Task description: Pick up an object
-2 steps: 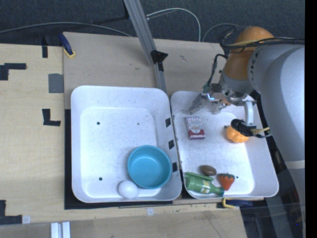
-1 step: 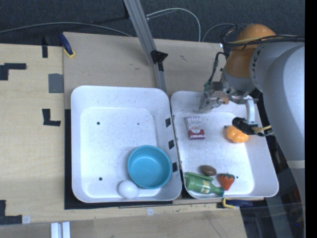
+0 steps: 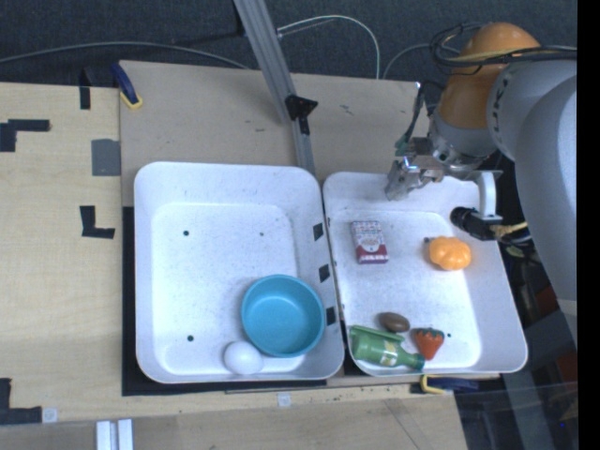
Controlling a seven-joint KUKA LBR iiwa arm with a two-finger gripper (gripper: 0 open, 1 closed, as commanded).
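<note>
Gripper (image 3: 401,184) up at the far rim of the right bin (image 3: 495,340), poised over the back-left corner, hanging from the grey arm with its orange band. Fingers: too small and blurred to call, so cannot tell whether spread or pressed together. Nothing visibly pinched.

Nearest candidate: small red-and-white carton (image 3: 369,241), lying flat on the bin floor just nearer the camera than the gripper and a touch to the left in the view. Long axis running roughly front to back, nearly in line with the bin's side wall. Probably the easiest pick, with flat, stiff faces to close across the short width.

Next out: orange fruit-like lump (image 3: 449,253), rounded and smooth, off to the right of the carton and apart from it. Likely to roll under an off-centre squeeze.

Down at the near edge, a cluster: green bottle (image 3: 383,349) lying on its side, long axis left to right, neck pointing right toward a red strawberry-shaped piece (image 3: 428,341); a small brown oval (image 3: 394,322) just behind. Crowded there, farthest from the gripper, awkward to reach.

Over in the left bin (image 3: 150,251): blue bowl (image 3: 282,314), glossy, open upward, with a white ball (image 3: 243,356) touching its near-left side. Well apart from the gripper.
</note>
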